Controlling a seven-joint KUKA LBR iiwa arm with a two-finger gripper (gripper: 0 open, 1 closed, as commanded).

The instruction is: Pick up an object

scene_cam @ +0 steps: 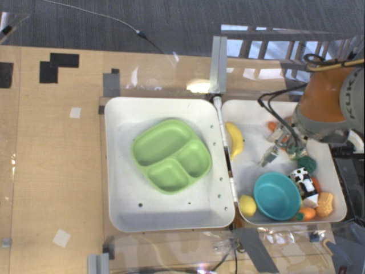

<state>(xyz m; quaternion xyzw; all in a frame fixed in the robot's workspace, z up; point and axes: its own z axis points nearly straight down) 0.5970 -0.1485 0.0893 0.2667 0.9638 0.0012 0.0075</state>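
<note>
My gripper (281, 151) hangs over the middle of the right bin (254, 124), open, with nothing between its fingers. One grey finger (268, 156) points down-left toward the bin floor. Just left of it lies a yellow banana (234, 139) against the bin's left wall. A teal bowl (276, 196) sits below the gripper. A dark green toy (307, 164) and a black-and-white cow-patterned toy (305, 183) lie to its lower right. A small orange piece (275, 127) shows just above the gripper.
A lemon (247, 205) sits in the right bin's front left corner. A small orange fruit (308, 213) and a tan toy (325, 204) lie at the front right. The left bin (122, 210) holds a green divided plate (171, 154).
</note>
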